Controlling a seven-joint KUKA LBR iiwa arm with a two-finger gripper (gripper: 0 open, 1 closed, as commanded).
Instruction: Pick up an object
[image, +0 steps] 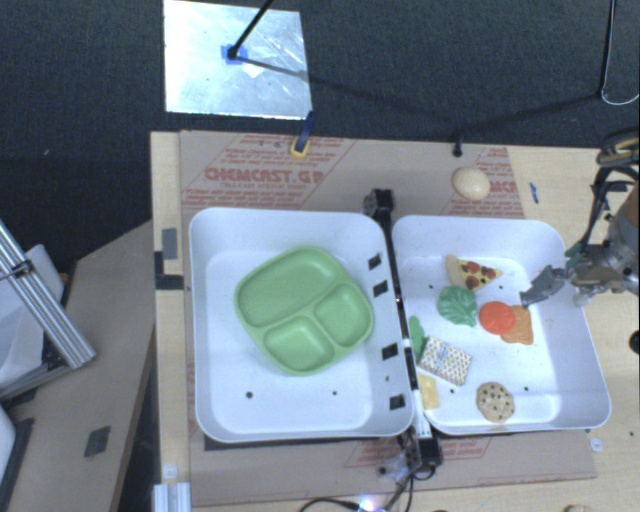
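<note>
In the left bin (215, 400), a green tray (303, 310) is seen. In the right bin (570, 400), broccoli (459, 305), pizza (472, 271), a tomato (497, 317), a cracker (445, 360) and a cookie (494, 401) are shown unlifted. At the right rim, the gripper (535, 290) is poised beside the tomato; nothing is held, and whether it is parted cannot be told. The pick is judged not yet made.

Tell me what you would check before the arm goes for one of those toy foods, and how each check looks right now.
1. Fingers free of any load: ok, nothing between them.
2. Target near: ok, the orange tomato lies just beside them.
3. Target uncrowded: not ok, it touches the green broccoli and an orange piece.
4. Fingers above the right bin: ok.
5. Fingers wide enough: cannot tell.
</note>
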